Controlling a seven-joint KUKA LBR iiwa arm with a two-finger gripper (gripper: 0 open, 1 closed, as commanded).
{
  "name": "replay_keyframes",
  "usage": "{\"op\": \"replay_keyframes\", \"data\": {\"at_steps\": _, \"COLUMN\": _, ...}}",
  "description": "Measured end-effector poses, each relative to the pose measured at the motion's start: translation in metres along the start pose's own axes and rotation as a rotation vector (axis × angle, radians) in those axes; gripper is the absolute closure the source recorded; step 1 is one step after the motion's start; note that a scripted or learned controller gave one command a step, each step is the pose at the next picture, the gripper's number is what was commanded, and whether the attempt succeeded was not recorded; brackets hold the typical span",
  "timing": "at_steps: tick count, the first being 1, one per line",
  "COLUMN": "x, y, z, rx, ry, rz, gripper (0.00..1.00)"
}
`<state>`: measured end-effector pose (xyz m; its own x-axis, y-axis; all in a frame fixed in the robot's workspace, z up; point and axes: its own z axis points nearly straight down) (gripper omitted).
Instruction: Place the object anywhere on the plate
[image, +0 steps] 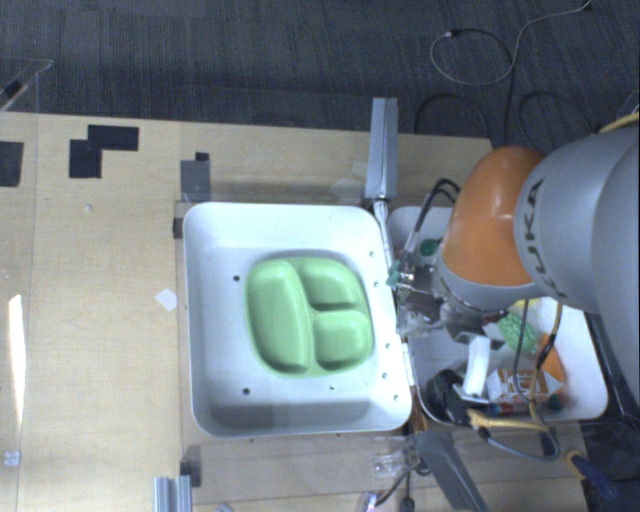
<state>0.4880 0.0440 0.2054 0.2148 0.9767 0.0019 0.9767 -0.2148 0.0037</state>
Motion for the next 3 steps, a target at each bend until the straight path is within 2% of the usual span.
{"op": "replay_keyframes", "data": {"at_steps": 1, "x": 0.090, "y": 0.028, "z": -0.063, "rx": 0.001, "ry": 0.000, "rz": -0.111, "gripper": 1.00}}
{"op": "replay_keyframes", "data": {"at_steps": 2, "x": 0.146, "y": -0.033, "z": -0.044, "rx": 0.003, "ry": -0.001, "rz": -0.085, "gripper": 1.00}}
{"op": "replay_keyframes", "data": {"at_steps": 3, "x": 0.146, "y": -0.033, "z": -0.044, "rx": 0.003, "ry": -0.001, "rz": -0.085, "gripper": 0.00}}
